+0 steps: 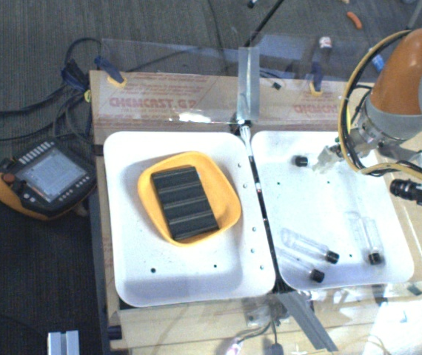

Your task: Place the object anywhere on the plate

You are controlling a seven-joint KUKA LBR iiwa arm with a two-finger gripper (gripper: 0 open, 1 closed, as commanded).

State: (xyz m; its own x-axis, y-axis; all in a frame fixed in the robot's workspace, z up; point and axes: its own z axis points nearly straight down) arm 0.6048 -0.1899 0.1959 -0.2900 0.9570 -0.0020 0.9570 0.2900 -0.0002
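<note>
A yellow plate (226, 197) lies in the left bin (129, 257). A black ribbed block (186, 202) rests flat on the plate and covers most of its middle. The arm's orange band (407, 65) is at the upper right, and my gripper (326, 157) hangs low over the back of the right bin (344, 198), far from the plate. A small black piece (300, 160) lies just left of the gripper. Nothing can be made out in its grasp.
Two clear tubes with black caps (309, 245) (367, 237) and a loose black cap (317, 275) lie toward the front of the right bin. A raised divider (255, 191) separates the bins. Yellow-black cables (359, 154) loop beside the wrist. A teach pendant (44, 180) sits off the bench at left.
</note>
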